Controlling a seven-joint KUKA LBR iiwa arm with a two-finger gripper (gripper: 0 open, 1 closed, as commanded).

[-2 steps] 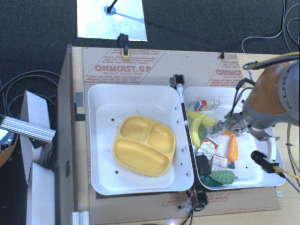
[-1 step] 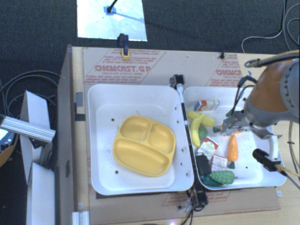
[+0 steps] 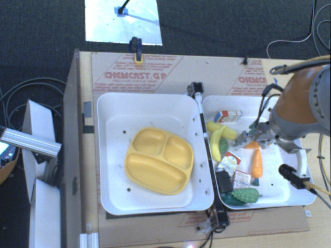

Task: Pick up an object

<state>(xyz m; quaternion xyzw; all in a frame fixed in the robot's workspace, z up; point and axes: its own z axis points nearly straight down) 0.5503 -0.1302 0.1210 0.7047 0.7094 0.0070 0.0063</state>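
Note:
My gripper [image 3: 246, 138] hangs low over the middle of the right bin [image 3: 279, 198], reaching in from the right. Just below it lies an orange carrot [image 3: 257, 163], and to its left a yellow banana [image 3: 218, 133] with a dark green vegetable [image 3: 223, 145] beside it. Nothing shows between the fingers. A small red, white and blue box [image 3: 228, 116] sits near the bin's far wall. Toward the front lie two printed snack packets [image 3: 230, 163], a black block [image 3: 223, 181] and a bumpy green vegetable [image 3: 243, 195].
The left bin [image 3: 111, 138] holds a yellow divided plate [image 3: 158, 160]. A raised rim between the two bins runs front to back [image 3: 206, 149]. Cardboard backing stands behind both bins [image 3: 155, 71].

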